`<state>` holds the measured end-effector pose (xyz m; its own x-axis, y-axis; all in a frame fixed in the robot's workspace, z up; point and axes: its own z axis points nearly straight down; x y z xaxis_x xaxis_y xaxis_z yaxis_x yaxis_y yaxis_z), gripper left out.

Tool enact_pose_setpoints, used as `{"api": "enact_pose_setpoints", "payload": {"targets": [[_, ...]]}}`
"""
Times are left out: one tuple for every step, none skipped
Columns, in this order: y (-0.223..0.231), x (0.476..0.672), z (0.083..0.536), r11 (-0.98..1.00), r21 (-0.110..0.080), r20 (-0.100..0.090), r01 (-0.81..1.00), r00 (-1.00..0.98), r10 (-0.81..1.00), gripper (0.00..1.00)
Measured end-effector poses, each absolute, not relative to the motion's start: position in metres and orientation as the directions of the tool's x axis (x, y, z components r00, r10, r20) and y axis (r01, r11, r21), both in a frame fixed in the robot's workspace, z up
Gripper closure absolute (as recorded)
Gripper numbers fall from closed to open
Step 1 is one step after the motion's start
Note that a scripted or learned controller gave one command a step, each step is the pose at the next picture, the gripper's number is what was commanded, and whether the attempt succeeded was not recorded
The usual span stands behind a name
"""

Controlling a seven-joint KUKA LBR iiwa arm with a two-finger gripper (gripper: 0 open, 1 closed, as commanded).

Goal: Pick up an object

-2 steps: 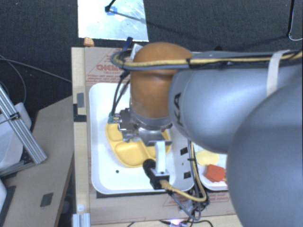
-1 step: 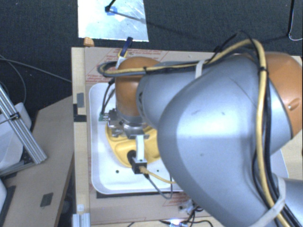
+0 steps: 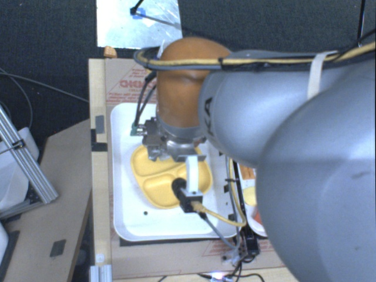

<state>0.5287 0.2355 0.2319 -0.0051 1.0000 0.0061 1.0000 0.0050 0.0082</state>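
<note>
Camera view looks down on the grey arm (image 3: 282,134) with its orange band (image 3: 182,81), reaching over the left white bin (image 3: 126,216); the gripper (image 3: 176,157) sits low over a yellow sectioned plate (image 3: 158,187) lying near the bin's middle; whether it is open or closed cannot be told; the right bin (image 3: 254,223) shows past the arm, on the worktop (image 3: 59,175).

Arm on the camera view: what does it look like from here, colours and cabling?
The arm is smooth grey, rounded links, with a glossy orange band above the wrist. Below it sits a grey metal wrist block with a white bracket. Black and yellow cables loop over the band; a yellow cable trails lower down.
</note>
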Motion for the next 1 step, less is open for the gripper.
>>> {"api": "enact_pose_setpoints", "payload": {"targets": [[0.2332, 0.6166, 0.1936, 0.002, 0.006, 0.000, 1.000, -0.002, 1.000, 1.00]]}}
